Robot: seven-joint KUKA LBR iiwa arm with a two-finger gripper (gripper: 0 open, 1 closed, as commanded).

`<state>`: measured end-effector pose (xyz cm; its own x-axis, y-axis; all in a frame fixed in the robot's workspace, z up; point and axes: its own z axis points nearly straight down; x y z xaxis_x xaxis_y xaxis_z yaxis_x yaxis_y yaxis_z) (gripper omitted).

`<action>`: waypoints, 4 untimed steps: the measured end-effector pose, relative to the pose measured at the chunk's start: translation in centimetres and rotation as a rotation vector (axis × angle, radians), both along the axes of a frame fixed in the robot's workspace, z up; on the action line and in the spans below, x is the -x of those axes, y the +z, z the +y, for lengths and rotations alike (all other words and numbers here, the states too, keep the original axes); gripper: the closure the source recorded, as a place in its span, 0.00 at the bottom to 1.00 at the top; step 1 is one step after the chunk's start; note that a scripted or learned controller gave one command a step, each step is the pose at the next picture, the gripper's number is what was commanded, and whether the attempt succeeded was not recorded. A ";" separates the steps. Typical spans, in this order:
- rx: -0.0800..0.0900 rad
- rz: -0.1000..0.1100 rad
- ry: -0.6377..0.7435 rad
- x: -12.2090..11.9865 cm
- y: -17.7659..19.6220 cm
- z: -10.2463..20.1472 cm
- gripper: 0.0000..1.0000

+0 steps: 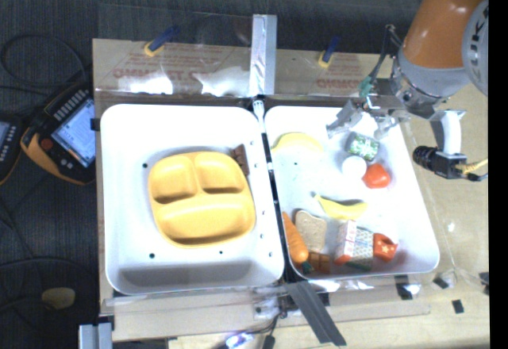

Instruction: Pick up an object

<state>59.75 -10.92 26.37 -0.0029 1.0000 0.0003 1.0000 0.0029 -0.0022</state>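
Objects for picking lie in the right bin (425, 212); the left bin (119, 181) carries a big yellow tray (202, 197), while the right one has a bread slice (311, 230), a carrot (294, 239), a banana (343, 205), a red tomato (377, 175) and a small green-patterned item (363, 147). The step in hand looks like the approach; the end effector (363, 119) hovers over the right bin's far corner, fingers spread fairly wide, holding nothing I can see, just above the green-patterned item. Next it must descend squarely and close.
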 end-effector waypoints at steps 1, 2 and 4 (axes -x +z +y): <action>0.000 0.001 -0.062 3.3 -11.0 -0.7 0.00; -0.001 0.000 0.175 6.8 -14.6 1.4 0.00; 0.007 -0.030 0.425 10.4 -16.0 -0.9 1.00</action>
<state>49.34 -11.86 10.37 -0.4145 0.9100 -0.0125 0.9096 0.4147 0.0250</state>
